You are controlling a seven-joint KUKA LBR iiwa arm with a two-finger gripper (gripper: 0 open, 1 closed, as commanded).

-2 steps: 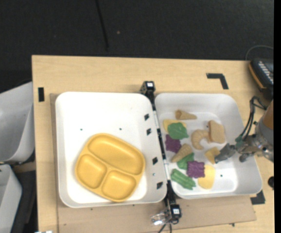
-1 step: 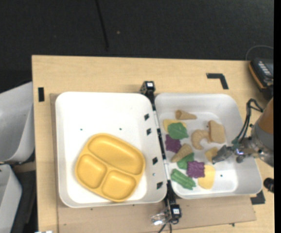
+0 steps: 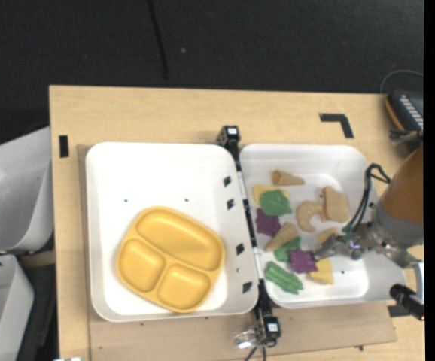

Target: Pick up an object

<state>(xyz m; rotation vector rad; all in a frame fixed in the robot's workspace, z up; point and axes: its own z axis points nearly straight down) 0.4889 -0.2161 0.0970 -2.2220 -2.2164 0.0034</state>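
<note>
The right bin (image 3: pixel 353 160) holds several small toy food pieces: a tan cone (image 3: pixel 287 177), a green leafy piece (image 3: pixel 274 201), two tan chunks (image 3: pixel 336 204) (image 3: pixel 308 214), a purple piece (image 3: pixel 266 221), a tan wedge (image 3: pixel 283 236), another purple piece (image 3: pixel 302 260), a yellow piece (image 3: pixel 322 274) and a green piece (image 3: pixel 284 278). My gripper (image 3: pixel 332 250) reaches in from the right and sits low over the bin's front right part, just right of the second purple piece and above the yellow one. Nothing is visibly held in it.
The left bin (image 3: pixel 104 171) contains a yellow divided plate (image 3: pixel 171 257) in its front half. A ridge with black clips (image 3: pixel 241 201) separates the two bins. The arm's orange band (image 3: pixel 407 190) stands over the right bin's right wall.
</note>
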